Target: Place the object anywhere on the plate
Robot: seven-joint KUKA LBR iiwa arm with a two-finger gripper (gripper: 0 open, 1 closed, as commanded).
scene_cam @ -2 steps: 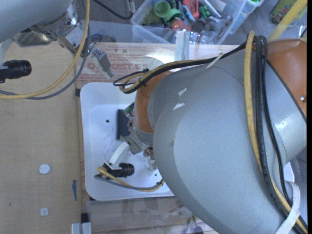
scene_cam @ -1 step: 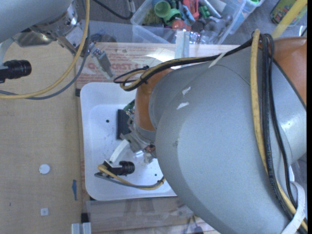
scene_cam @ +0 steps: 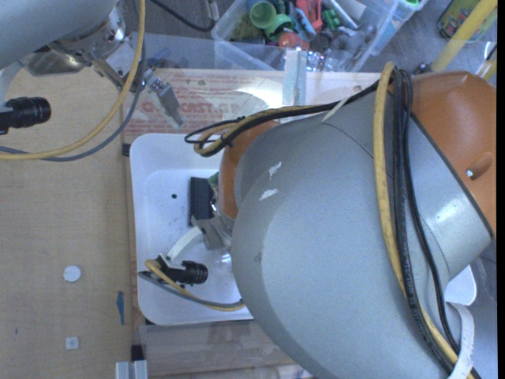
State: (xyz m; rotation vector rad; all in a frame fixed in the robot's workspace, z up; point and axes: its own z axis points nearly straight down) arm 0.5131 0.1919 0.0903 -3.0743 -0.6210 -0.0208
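Item: KUKA arm (scene_cam: 355,235), grey, orange band; covers most of the white bin (scene_cam: 146,212) on the worktop (scene_cam: 55,227)

Tool (scene_cam: 207,212): dark block low over the bin floor, just past the arm's edge; spread or pressed together, cannot tell

Task's thing: not identifiable; nothing visibly pinched

Plate: cannot be made out, so its direction from the tool is undetermined

Cable (scene_cam: 177,279): black and yellow, lying just below the tool

You are looking at a wooden bench (scene_cam: 55,212) that is carrying a shallow white bin (scene_cam: 154,204) near its middle, while a small white disc (scene_cam: 72,273) is lying toward its left edge.
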